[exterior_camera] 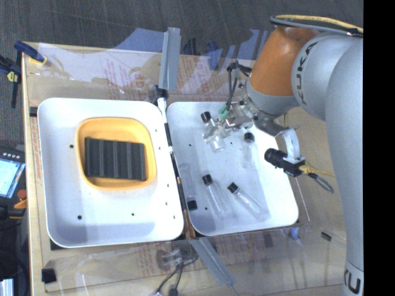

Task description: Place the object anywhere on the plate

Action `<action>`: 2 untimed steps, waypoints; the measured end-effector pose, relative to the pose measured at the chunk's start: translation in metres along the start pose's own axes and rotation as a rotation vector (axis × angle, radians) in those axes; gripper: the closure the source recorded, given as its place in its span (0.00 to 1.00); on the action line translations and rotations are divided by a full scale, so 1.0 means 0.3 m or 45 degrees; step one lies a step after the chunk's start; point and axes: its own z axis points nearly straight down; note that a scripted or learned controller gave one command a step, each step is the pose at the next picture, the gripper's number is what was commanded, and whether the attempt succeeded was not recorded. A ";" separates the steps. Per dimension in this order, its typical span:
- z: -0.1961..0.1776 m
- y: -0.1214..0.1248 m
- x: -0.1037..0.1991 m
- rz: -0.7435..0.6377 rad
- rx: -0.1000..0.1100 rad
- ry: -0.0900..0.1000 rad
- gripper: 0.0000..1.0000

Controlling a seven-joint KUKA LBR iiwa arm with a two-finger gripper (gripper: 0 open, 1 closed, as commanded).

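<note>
— Jaws open or closed?
— I cannot tell; the gripper [221, 123] is a tangle of clear and metal parts over the far end of the right bin.
— Then start from the left.
— The left bin [55, 165] holds the yellow plate [114, 127], and a black ridged insert [116, 159] lies on the plate's middle.
— And the object?
— Not on the plate. The right bin [278, 196] has several clear vials with black caps. One vial [206, 116] lies just beside the gripper, possibly touching it; I cannot tell whether it is held. A second vial [248, 142] lies a little to the right. Two more lie side by side near the front: the front-left vial [213, 193] and the front-right vial [245, 199].
— The arm?
— The arm [327, 73] comes in from the right, its orange band [278, 60] above the bin's far corner.
</note>
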 end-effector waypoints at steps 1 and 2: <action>0.020 0.036 0.121 -0.322 0.002 0.001 1.00; 0.013 0.169 0.176 -0.651 -0.003 -0.002 1.00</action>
